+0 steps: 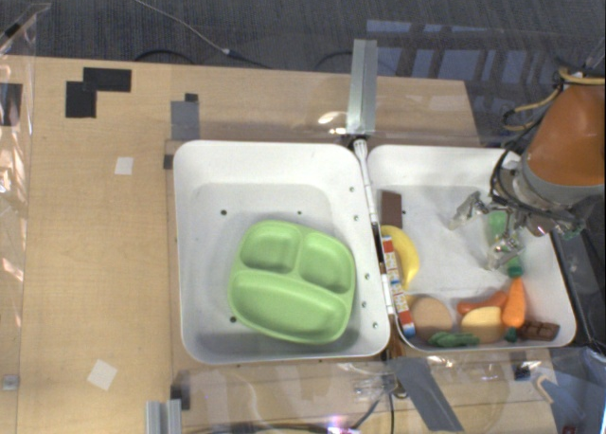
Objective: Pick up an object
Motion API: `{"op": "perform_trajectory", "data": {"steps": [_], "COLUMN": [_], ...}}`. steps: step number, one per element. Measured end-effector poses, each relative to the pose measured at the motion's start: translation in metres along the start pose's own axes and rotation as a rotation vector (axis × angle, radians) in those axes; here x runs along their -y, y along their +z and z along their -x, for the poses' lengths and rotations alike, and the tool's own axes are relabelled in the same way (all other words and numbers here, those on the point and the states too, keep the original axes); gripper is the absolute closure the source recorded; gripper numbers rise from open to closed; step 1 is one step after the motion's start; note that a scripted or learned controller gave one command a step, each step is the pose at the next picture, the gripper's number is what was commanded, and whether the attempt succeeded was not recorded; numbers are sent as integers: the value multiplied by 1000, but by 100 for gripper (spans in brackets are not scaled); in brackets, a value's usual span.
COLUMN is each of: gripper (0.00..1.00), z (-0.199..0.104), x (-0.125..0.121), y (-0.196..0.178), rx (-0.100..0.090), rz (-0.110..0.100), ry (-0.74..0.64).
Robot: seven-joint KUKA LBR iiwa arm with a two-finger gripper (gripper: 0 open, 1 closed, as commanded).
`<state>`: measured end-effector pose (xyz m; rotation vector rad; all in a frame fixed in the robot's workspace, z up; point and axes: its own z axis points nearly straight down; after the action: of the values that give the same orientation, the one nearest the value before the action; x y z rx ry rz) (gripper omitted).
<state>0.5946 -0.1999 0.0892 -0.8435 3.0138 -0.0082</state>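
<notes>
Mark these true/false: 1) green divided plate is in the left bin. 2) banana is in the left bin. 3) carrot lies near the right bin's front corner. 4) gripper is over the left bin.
1) True: the green divided plate lies in the left bin.
2) False: the banana is in the right bin, by the divider.
3) True: the carrot is there.
4) False: the gripper is over the right bin.
</notes>
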Motion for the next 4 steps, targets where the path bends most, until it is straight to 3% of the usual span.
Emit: {"op": "perform_trajectory", "data": {"steps": [1, 2, 3, 4], "gripper": [0, 0, 0, 0], "z": [10, 25, -13, 10], "x": [-19, 14, -2, -28], "y": [0, 1, 0, -1], "rx": [2, 0, 0, 2], "rz": [0, 1, 2, 0], "ry": [-17, -62, -52, -46]}}
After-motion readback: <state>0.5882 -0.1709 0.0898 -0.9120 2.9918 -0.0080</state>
